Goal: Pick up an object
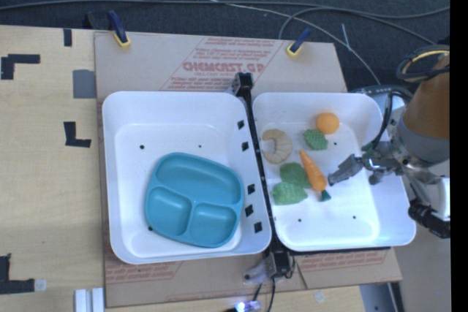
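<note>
Around the carrot (313,171) the right bin (365,226) is crowded on its divider side: green pieces (292,183) lie just beside it toward the left bin, a curled pastry (277,145) and another green piece (315,139) above, an orange ball (327,123) beyond. Below the carrot the white floor lies bare. The gripper (342,172) hangs just right of it.

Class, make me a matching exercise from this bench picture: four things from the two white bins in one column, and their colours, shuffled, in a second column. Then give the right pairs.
Things:
1. divided tray, in the left bin
2. toy carrot
3. ball
4. croissant-shaped toy

Colours:
A. round and orange
B. tan
C. blue
D. orange with a green tip

Pairs: 1-C, 2-D, 3-A, 4-B
</note>
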Available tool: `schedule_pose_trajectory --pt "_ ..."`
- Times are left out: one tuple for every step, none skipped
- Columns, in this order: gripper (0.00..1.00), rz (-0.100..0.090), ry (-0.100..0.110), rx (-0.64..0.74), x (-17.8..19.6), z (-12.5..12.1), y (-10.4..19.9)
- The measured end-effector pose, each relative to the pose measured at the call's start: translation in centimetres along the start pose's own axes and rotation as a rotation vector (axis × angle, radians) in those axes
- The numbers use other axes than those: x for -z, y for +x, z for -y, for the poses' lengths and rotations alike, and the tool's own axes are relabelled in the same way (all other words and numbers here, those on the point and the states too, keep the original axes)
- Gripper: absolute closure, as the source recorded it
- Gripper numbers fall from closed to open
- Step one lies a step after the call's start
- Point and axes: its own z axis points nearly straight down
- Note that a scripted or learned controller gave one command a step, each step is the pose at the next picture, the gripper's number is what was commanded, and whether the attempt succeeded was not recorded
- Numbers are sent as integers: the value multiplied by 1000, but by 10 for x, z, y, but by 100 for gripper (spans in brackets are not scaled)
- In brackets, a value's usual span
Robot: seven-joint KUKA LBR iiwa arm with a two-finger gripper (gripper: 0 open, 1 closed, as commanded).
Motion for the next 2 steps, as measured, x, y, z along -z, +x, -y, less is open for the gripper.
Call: schedule_pose_trajectory --pt "0 -1 2 1 -44 2 5" --pt "0 0 0 1 -97 2 5"
